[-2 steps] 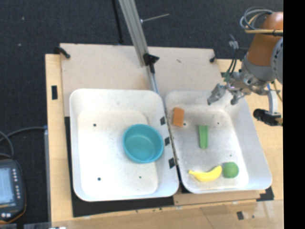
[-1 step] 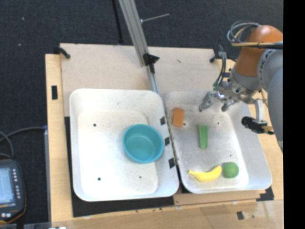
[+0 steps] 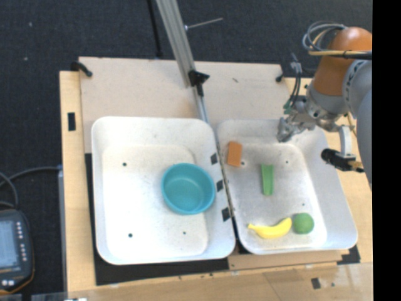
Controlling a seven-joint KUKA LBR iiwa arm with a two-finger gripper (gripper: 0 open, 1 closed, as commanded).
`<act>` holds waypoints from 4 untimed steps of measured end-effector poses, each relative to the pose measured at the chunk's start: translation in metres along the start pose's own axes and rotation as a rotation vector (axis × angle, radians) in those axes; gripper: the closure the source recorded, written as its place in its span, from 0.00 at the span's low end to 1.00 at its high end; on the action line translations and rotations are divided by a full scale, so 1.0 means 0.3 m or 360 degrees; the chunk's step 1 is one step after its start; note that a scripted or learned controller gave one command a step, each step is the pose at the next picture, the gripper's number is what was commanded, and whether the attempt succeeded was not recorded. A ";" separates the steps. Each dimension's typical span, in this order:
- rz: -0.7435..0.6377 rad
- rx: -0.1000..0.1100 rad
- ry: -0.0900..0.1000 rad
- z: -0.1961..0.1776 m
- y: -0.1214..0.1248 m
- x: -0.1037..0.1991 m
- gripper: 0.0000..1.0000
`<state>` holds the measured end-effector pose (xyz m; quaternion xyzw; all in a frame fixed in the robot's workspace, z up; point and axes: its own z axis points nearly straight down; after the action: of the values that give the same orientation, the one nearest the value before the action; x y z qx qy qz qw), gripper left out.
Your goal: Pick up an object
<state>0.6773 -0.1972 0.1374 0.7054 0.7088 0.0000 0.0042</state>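
Observation:
The right bin (image 3: 326, 193) holds an orange block (image 3: 234, 153) near its left wall, a green stick (image 3: 267, 179) in its middle, and a yellow banana (image 3: 271, 229) with a green ball (image 3: 302, 223) beside it near the front. A blue bowl (image 3: 188, 188) sits in the left bin (image 3: 125, 168). My gripper (image 3: 289, 130) hangs over the right bin's back edge, well right of the orange block and above the green stick. Nothing shows between its fingers.
A slanted metal pole (image 3: 182, 49) rises from the bench behind the gap between the bins. Cables and a black fitting (image 3: 338, 158) lie by the right bin's right rim. A small screen (image 3: 12, 240) sits off the bench at the lower left.

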 end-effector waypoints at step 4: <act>0.0000 0.0009 0.0009 -0.447 -0.028 0.179 1.00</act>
<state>0.6679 -0.1428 0.2711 0.7054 0.7089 -0.0001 0.0002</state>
